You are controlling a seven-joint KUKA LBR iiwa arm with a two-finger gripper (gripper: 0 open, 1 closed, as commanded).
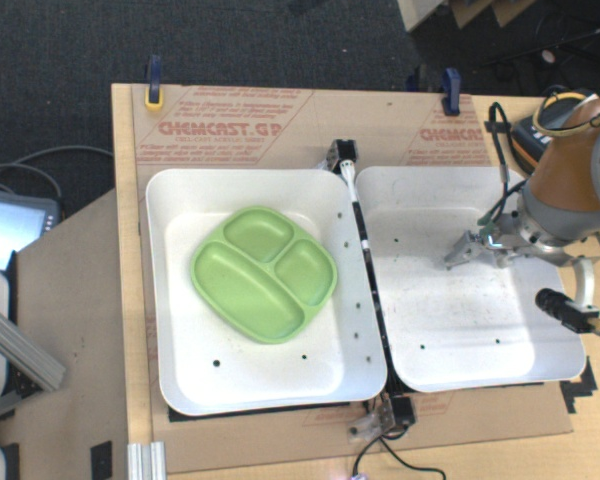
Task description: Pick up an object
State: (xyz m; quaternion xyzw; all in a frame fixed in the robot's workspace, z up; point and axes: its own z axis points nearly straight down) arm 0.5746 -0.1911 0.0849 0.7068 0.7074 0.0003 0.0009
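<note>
A light green divided plate (263, 273) with three compartments lies flat in the middle of the left white bin (170, 308). My gripper (462, 254) is low over the right white bin (460, 353), in its upper right part, pointing left toward the bin's middle. It is well to the right of the plate and apart from it. The view shows nothing held at its tip. The grey arm with its orange band (572, 178) comes in from the right edge.
A black rail (365, 258) runs along the seam between the two bins. The bins rest on a cardboard sheet (230, 128) held by clamps (450, 90) at the far edge. Cables hang beside the arm at the upper right.
</note>
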